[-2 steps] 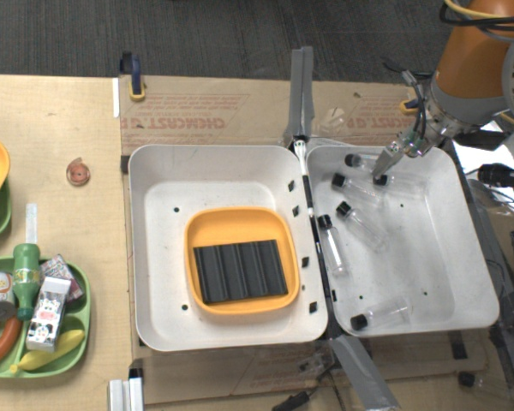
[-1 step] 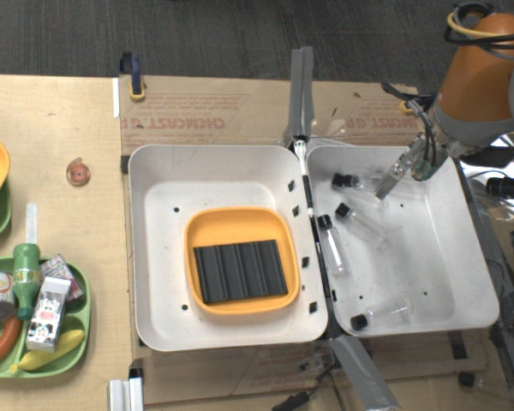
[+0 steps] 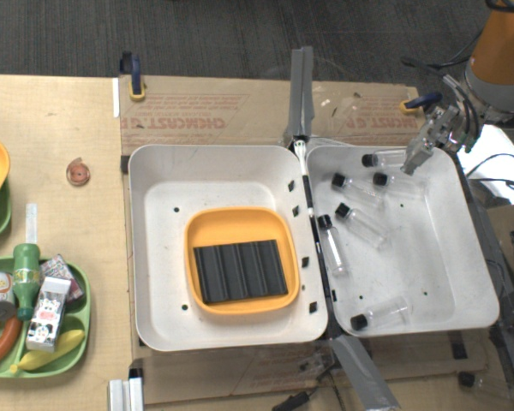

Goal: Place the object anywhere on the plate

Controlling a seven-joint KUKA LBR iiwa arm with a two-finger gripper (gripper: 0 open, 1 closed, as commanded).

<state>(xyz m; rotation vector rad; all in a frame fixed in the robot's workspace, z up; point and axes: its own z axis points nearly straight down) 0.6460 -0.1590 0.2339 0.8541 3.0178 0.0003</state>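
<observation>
Orange plate (image 3: 240, 223) sits in the middle of the left bin (image 3: 154, 229), with a dark ribbed block (image 3: 241, 271) lying flat on it. Right bin (image 3: 463, 255) holds clear vials with black caps, scattered: I count one near the top edge (image 3: 381, 157), a few in the upper left (image 3: 347, 197), one along the left wall (image 3: 329, 240), and one at the bottom (image 3: 379, 318). My gripper (image 3: 414, 159) hangs over the right bin's upper right corner, arm coming in from the right with its orange band (image 3: 501, 37) at frame edge. Fingers point down-left towards the top vial; I cannot tell whether they are apart or together, and I see nothing between them. Left on the table (image 3: 51, 144): green tray (image 3: 64, 349) of toy food, well apart from both bins.
</observation>
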